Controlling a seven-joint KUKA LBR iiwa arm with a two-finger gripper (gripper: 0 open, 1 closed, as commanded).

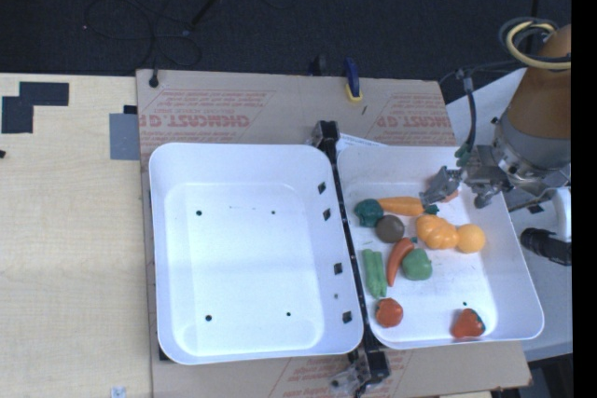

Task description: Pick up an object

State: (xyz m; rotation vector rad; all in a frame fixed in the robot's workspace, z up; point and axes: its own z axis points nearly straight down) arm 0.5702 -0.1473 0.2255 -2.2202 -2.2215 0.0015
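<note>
Writing: the cardboard sheet (280, 112) under the bins carries red print, upside down and mirrored from this camera; the letters cannot be read with confidence. No labels seen on the bins or the toy food.

Edges and room: left bin (173, 200) and right bin (527, 308) sit side by side, joined along the middle by a black clip strip (338, 228). In the right bin the items crowd the left and centre part; the floor near its far edge and along its right wall is bare white.

Items in the right bin:
- carrot (401, 206), lying crosswise, near the far side
- dark green lump (367, 212) touching a brown lump (390, 227)
- yellow-orange gourd (450, 236), right of those
- red chili (398, 259) beside a green pepper (417, 267)
- green bean pod (374, 273), lengthwise near the middle strip
- tomato (388, 312) and strawberry (468, 323) near the front edge

Gripper (442, 188): reaches in from the right, above the far part of the right bin, tips just beside the right end of the carrot and just above the gourd. Nothing seen between the fingers; how far they are spread cannot be told at this resolution
</note>
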